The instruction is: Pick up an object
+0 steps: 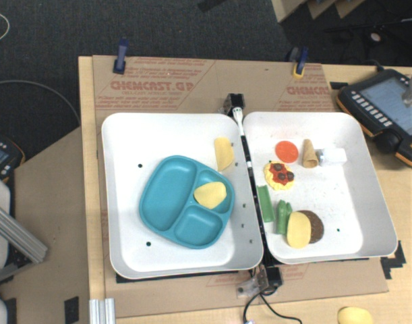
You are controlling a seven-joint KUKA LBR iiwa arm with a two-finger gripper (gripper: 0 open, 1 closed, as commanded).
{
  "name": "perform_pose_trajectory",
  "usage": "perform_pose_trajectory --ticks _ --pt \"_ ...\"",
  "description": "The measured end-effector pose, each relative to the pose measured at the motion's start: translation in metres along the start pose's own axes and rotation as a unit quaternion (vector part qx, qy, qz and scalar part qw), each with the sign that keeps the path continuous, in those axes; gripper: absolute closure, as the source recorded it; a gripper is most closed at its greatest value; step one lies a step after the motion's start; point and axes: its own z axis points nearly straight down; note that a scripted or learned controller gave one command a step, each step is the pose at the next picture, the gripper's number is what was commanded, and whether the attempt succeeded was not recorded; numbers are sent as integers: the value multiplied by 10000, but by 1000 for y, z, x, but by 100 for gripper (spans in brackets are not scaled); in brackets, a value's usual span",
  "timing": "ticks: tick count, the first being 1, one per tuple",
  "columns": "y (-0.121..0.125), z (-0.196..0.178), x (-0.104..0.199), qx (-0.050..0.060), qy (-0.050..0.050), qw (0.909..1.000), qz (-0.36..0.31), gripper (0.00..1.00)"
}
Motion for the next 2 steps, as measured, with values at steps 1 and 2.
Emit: perform_pose_trajectory --ticks 1,2 --pt "-54 44 -31 106 30 9999 49 100" --pt "-9 -53 -1 15 7 10000 1 100"
